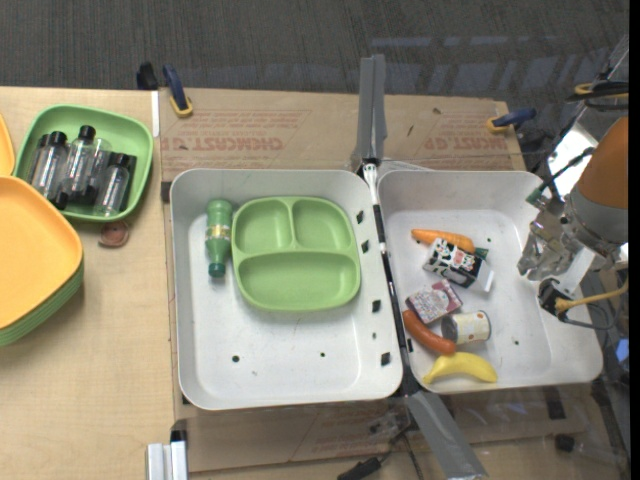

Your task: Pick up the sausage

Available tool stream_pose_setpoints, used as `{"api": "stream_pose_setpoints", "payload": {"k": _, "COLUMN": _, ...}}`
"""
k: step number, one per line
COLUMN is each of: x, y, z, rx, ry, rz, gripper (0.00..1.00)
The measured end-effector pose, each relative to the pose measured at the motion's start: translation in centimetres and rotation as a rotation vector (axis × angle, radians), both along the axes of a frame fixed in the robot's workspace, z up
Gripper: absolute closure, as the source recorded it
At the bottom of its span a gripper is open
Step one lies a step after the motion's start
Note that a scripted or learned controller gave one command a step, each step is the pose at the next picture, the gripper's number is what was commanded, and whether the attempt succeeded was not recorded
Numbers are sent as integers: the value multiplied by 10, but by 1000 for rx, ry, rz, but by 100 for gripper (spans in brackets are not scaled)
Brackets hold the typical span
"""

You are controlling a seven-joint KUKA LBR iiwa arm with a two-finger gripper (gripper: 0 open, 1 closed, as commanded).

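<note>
- While the gripper (545,253) hangs at the right bin's (520,363) right edge, I cannot tell its opening; nothing is held.
- The sausage (428,334) lies near the bin's front-left corner, leftward of the gripper, its long axis diagonal.
- A pouch (434,301), cup (468,326) and banana (461,369) crowd it.

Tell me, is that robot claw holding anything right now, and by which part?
Nothing is held. The gripper hangs over the right edge of the right bin, apart from the sausage, which lies by the banana.
</note>
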State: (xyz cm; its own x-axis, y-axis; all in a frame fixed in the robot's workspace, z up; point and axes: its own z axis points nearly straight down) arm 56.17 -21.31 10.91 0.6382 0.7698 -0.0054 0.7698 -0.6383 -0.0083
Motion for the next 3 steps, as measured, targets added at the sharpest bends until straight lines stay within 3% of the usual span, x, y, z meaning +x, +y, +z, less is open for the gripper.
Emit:
{"api": "stream_pose_setpoints", "payload": {"k": 1, "x": 61, "y": 5, "z": 28, "rx": -3, "ry": -7, "rz": -175, "gripper": 100}}
{"api": "stream_pose_setpoints", "payload": {"k": 2, "x": 71, "y": 46, "z": -12, "rx": -6, "ry": -3, "rz": -623, "gripper": 100}}
{"api": "stream_pose_setpoints", "payload": {"k": 3, "x": -12, "y": -7, "z": -18, "rx": 0, "ry": -1, "rz": -597, "gripper": 100}}
